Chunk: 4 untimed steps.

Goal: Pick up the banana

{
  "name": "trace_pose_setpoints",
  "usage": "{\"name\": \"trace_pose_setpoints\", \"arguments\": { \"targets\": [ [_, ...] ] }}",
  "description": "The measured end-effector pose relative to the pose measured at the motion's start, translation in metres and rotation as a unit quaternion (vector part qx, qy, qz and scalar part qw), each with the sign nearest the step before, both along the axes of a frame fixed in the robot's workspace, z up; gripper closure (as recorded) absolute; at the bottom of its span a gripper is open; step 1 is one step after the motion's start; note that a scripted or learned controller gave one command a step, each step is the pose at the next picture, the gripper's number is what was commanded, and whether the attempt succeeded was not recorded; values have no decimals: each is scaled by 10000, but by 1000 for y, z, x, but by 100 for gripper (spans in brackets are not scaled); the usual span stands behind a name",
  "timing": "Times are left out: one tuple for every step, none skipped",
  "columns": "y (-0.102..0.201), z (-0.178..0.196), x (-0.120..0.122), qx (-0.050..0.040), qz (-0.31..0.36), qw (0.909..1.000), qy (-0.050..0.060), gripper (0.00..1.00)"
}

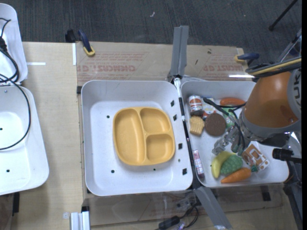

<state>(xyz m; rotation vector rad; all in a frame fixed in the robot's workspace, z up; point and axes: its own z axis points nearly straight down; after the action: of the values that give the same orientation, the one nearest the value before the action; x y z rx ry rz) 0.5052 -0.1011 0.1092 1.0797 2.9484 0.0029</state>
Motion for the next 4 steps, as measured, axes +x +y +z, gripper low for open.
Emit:
{"name": "trace_pose_setpoints", "arguments": {
  "targets": [
    [0, 0, 0, 0, 6, 10000, 2, 0],
    [-4, -18, -28, -1, -1467, 9892, 19, 0],
    [-5, -9, -27, 0, -1492, 9888, 9, 100],
    [-5, -9, -27, -1, -1489, 9889, 10, 0]
  ]
}}
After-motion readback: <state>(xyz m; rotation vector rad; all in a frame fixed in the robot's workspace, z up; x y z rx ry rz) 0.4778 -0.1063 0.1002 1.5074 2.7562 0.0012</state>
